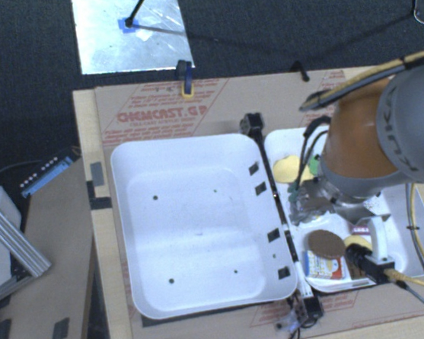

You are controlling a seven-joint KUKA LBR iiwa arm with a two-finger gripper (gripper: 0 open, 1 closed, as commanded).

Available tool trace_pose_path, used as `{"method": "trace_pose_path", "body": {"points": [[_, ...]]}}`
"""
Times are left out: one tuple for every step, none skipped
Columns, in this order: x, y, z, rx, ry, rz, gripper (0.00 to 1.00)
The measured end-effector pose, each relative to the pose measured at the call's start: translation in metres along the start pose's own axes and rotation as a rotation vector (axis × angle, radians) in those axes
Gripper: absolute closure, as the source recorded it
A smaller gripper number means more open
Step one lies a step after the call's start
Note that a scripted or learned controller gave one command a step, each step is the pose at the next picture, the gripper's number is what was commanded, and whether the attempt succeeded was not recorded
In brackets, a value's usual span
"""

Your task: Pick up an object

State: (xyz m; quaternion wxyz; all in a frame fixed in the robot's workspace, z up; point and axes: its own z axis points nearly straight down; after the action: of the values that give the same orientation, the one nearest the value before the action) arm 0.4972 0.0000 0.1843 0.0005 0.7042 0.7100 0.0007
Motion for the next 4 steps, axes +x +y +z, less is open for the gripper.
{"method": "trace_pose_path", "body": {"points": [[0.035, 0.018, 0.000, 0.000, 0.001, 0.000, 1.00], [0.116, 0.039, -0.052, -0.005, 0.005, -0.004, 1.00], [0.129, 0.124, -0.034, -0.004, 0.000, 0.002, 1.00], [0.171, 0.142, -0.025, -0.002, 0.001, 0.001, 1.00]]}}
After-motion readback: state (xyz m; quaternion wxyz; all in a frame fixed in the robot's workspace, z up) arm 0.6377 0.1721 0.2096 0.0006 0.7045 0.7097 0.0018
